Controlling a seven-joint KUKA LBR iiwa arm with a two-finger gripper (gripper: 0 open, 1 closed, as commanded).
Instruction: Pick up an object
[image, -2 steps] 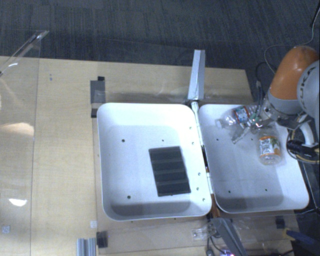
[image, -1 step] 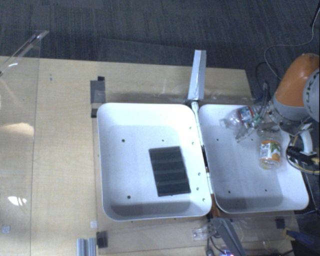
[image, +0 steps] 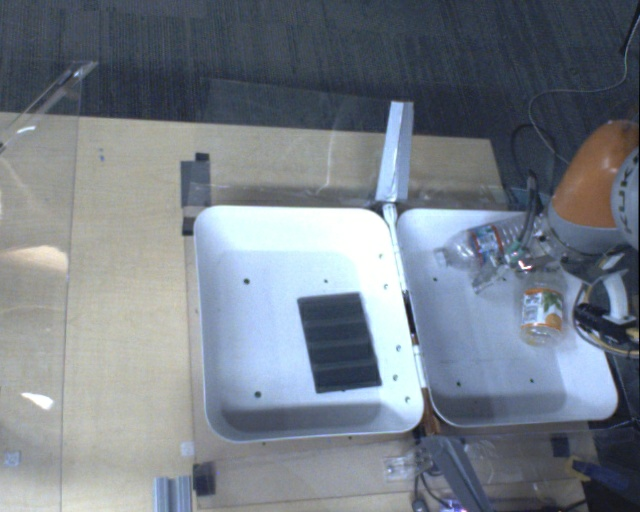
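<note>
Two bottles (image: 484, 246) (image: 542, 313) in right bin (image: 500, 395); labels unreadable; hand (image: 523, 262) near clear one.

bins: 2, white, side by side, left (image: 220, 300), right (image: 600, 400) | black ridged pad (image: 340, 342): 1, in left bin | clear plastic bottle (image: 478, 246): 1, in right bin | small orange-labelled container (image: 542, 314): 1, in right bin | arm (image: 592, 200): 1

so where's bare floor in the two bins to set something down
Left bin: bare all around the central black ridged block. Right bin: near half bare; far side crowded by clear bottle, small bottle and the arm.
</note>
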